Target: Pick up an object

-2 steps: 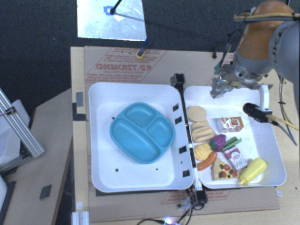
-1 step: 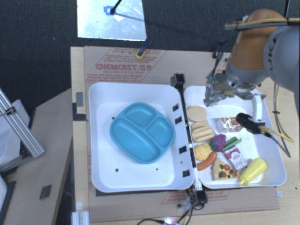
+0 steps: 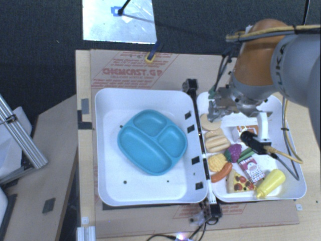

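Camera view looks down on the grey-and-orange arm, which reaches in from the right and hangs low over the far-left part of the right bin. Its pincer sits just above a round tan biscuit; whether it is open or closed I cannot tell, and nothing shows gripped in it. I judge the step in hand to be the approach and descent onto a thing to pick, with no lift begun. The next move calls for a straight drop onto one piece, probably the biscuit or the bun just near of it, a firm close, and a clean rise clear of the bin wall and the crowded neighbours.

Counted, from large to small:
- two white bins on the worktop
- one blue divided plate, alone in the left bin
- one yellow squeeze bottle
- one hot dog bun
- one pizza slice
- one red-and-white carton
- one sausage
- one corn cob
- one bunch of purple grapes
- one small green piece

All the toy foods lie close together in the right bin.
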Available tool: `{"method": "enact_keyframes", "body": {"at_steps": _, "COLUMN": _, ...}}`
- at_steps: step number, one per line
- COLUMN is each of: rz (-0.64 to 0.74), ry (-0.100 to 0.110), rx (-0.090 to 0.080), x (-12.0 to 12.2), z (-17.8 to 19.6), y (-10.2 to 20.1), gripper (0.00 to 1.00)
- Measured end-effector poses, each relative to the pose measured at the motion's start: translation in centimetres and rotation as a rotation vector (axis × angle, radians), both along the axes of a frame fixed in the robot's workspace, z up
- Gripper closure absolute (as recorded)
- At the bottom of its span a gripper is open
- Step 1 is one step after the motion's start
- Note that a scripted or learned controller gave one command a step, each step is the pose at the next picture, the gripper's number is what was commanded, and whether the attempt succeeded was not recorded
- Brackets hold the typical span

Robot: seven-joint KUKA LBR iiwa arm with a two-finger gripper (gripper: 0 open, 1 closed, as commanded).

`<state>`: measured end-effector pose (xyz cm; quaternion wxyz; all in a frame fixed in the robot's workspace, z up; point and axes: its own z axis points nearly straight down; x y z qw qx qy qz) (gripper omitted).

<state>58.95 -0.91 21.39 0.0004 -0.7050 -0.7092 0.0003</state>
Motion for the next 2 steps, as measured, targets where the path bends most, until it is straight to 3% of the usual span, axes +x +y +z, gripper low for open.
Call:
{"method": "enact_keyframes", "body": {"at_steps": 1, "rz": 0.002, "ry": 0.001, "rx": 0.001, "x": -3.0, "z": -0.4, "y": 4.1, "gripper": 1.0}}
{"method": "enact_keyframes", "body": {"at_steps": 2, "rz": 0.003, "ry": 0.0, "rx": 0.002, "x": -6.6, "z": 1.6, "y": 8.3, "gripper": 1.0}}
